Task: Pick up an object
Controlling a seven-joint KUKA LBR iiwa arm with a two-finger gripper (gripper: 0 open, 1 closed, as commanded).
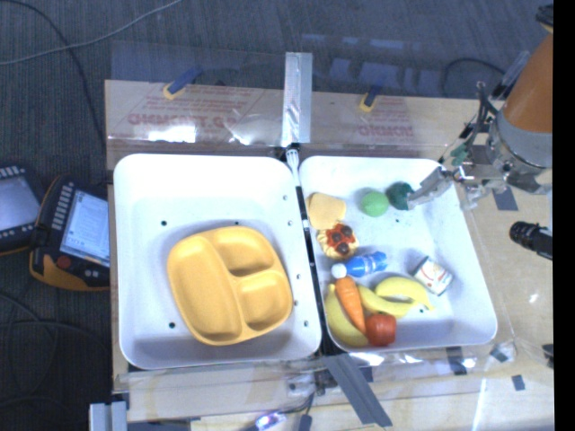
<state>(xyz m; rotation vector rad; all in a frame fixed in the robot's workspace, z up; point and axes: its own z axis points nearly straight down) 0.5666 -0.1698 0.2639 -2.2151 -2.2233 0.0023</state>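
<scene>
- Hand (446,180) hangs over the right bin's (467,241) upper right corner, one finger (422,191) slanting down toward a dark green ball (399,192); whether it is open or closed, I cannot tell.
- Just left of that ball sits a light green ball (375,202).
- Along the bin's left side: yellow wedge (326,209), small red-and-orange toy (340,238), blue bottle (362,264).
- At the front: carrot (350,303), bananas (400,292), red fruit (381,329), small white box (434,276).
- Left bin (144,196) holds a yellow divided tray (230,283).
- Both bins rest on the worktop (225,110).
</scene>
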